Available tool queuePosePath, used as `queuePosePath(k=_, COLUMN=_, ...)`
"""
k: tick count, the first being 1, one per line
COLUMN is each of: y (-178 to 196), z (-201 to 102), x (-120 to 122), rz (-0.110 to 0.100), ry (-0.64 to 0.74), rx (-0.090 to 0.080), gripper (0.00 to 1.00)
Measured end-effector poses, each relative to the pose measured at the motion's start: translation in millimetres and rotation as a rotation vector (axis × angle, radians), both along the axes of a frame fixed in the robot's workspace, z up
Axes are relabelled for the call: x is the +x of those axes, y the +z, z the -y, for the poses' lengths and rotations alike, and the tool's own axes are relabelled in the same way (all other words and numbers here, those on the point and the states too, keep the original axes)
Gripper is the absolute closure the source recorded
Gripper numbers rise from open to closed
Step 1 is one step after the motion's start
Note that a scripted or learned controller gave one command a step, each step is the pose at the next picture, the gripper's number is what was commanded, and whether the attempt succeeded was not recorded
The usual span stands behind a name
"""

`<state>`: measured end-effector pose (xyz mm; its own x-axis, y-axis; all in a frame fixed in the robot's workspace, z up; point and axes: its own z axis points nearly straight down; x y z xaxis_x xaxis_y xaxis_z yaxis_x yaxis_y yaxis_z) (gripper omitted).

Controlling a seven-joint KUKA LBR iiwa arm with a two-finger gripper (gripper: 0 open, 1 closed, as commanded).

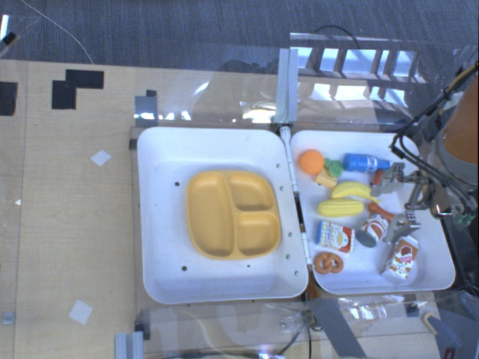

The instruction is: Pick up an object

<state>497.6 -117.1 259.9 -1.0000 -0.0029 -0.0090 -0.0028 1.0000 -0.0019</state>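
Hand (397, 200): metal, two-fingered, at the 3 o'clock side of the right bin (441, 279), reaching in from the right; fingers spread wide, one (388, 176) toward 12 o'clock, the other (400, 226) toward 6 o'clock, nothing held between them. Just at 9 o'clock of the hand: small red-and-white item (376, 226) with a dark grey piece (365, 238) beside it. At 6 o'clock: white carton with red print (401, 260), tilted. At 10 o'clock: blue bottle (364, 162), lying flat. Further toward 9 o'clock: yellow banana (350, 191) above yellow corn cob (340, 208), touching; orange ball (311, 161) near the bin's 11 o'clock corner; white-and-red packet (334, 235); brown pretzel (327, 262) at 7 o'clock. Left bin (157, 200): yellow divided tray (232, 214), centred. Both bins rest on a light wooden counter (60, 200)
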Motion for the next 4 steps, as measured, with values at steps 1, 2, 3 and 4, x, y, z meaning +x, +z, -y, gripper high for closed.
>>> queuePosePath(k=1, y=-120.3, z=43.4, x=-4.9, rz=-0.008, ry=0.270, rx=0.001, gripper=0.00)
queuePosePath(k=2, y=-64.4, z=48.4, x=30.5, rz=0.004, ry=0.276, rx=-0.004, gripper=0.00)
queuePosePath(k=3, y=-159.1, z=70.6, x=22.2, rz=-0.007, ry=0.075, rx=0.003, gripper=0.00)
queuePosePath(k=4, y=-170.4, z=42.2, x=80.5, rz=0.007, ry=-0.170, rx=0.003, gripper=0.00)
